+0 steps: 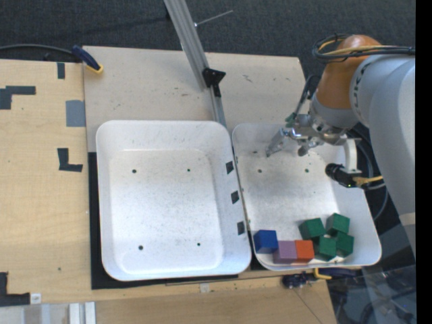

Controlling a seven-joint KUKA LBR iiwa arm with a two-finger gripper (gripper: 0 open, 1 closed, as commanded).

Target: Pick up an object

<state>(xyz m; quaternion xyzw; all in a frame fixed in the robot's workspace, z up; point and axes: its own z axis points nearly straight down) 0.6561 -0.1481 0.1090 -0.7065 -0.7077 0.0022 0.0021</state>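
Several small blocks lie bunched at the near end of the right bin (270, 181): a blue block (266, 240), a purple block (287, 250), an orange block (304, 250) and several green blocks (327, 235). My gripper (288, 145) hangs over the far end of the same bin, well away from the blocks. Its two fingers are spread apart, with nothing between them.
The left bin (165, 194) sits beside the right one, its rim touching. A slanted metal rail (192, 42) crosses the bench behind the bins. A blue and yellow clamp (88, 58) lies at the far left.
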